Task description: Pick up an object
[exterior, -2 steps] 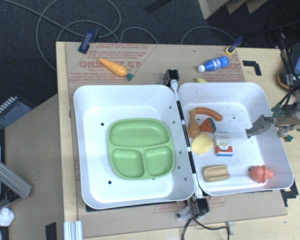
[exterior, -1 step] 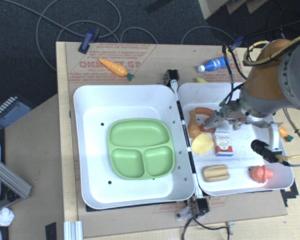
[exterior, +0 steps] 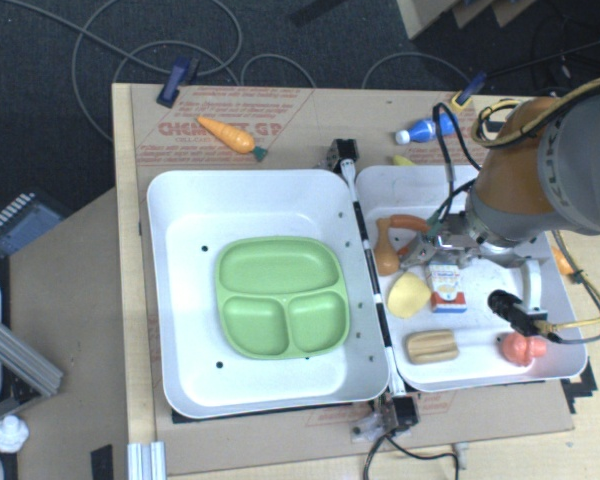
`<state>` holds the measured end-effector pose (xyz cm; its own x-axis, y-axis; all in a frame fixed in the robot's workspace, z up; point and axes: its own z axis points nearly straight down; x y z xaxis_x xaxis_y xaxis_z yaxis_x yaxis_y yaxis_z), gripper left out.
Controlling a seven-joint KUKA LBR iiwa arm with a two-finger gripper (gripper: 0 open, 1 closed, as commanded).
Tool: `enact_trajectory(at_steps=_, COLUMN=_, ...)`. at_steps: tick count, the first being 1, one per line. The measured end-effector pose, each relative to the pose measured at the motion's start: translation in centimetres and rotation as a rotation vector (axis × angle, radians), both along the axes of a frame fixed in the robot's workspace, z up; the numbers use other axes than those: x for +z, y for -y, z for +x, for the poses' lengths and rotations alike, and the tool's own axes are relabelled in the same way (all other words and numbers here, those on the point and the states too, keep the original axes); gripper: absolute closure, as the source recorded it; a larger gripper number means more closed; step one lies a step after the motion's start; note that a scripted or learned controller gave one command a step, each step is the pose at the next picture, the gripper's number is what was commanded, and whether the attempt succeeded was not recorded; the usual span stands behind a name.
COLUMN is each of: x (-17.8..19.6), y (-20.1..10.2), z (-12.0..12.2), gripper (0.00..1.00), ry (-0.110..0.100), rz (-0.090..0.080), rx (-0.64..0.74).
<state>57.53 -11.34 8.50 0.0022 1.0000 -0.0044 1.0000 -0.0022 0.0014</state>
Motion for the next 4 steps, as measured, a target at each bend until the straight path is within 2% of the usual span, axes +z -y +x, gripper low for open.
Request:
enact_trajectory(at_steps=1, x=-0.1, y=0.2, z=-2.7, gripper=0.0, ry=-0.004, rz=0.005, rx=0.002)
enact_trajectory(at_steps=2, x=-0.1, y=8.8, z=-9.7, gripper=0.0, ry=-0.003, rz=0.004, rx=0.0)
enact_trajectory(at_steps=3, x=-0.1, y=1.1, z=-4.2, gripper=0.0, ry=0.0, rz=0.005, rx=0.004)
enact_trajectory(at_steps=4, x=0.9, y=1.2, z=-4.2, gripper=1.0, ry=0.001, rz=0.003, rx=0.002)
